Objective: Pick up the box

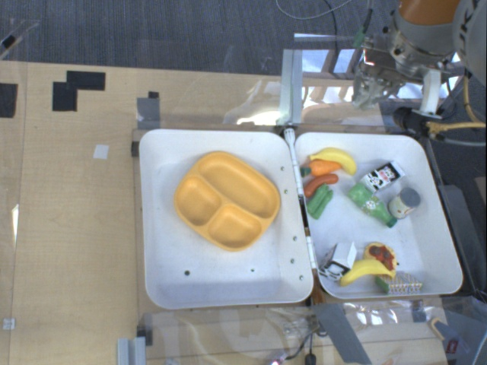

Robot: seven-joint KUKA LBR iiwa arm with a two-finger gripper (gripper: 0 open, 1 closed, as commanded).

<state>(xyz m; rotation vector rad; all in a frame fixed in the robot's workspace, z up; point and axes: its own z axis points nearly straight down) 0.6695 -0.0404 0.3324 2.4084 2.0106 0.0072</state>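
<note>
I see the gripper (374,90) up beyond the right bin's (434,204) far rim over the tabletop (68,204); I cannot tell its state. The box (380,178) lies mid-bin, crowded by a green packet (370,201).

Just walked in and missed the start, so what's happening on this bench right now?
A grey arm with an orange band is meant to pick up a box. Its gripper hangs above the far edge of the right bin, holding nothing. The black-and-white box lies untouched among toy food there. The left bin holds a yellow divided plate.
</note>
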